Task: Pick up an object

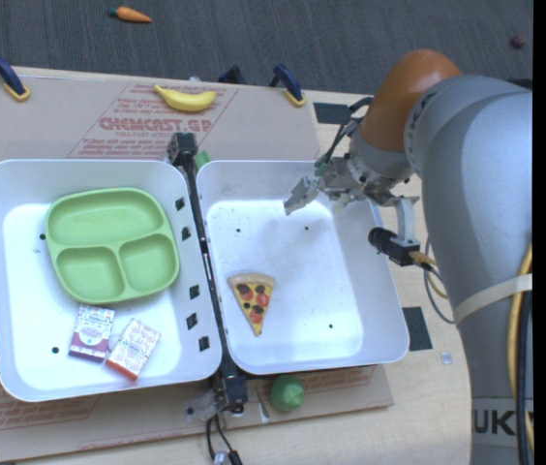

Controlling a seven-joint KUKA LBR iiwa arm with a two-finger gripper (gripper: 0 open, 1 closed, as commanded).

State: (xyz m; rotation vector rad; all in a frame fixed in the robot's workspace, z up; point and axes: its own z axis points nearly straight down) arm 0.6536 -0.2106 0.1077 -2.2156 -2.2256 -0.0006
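Finger state impossible to tell on the grey two-finger gripper (302,198), poised over the shallow white right bin (370,289), nothing visibly gripped. Nearest likely target: flat pizza-slice toy (253,301), well apart toward the near rim, lying free for grasping.

Two bins side by side on a cardboard sheet (254,114). Left bin (2,260): divided plate (110,242) toward the back, two small packets (92,331) (134,347) in front of it, just beside each other. Right bin (370,308): pizza slice (253,301) front-left, near the divider. Gripper (302,198) over the right bin's back edge, arm coming in from the right. Banana (186,96) on the cardboard behind the bins. Ball (287,392) on the cardboard in front of the right bin. Carrot (132,14) on the floor, well behind.
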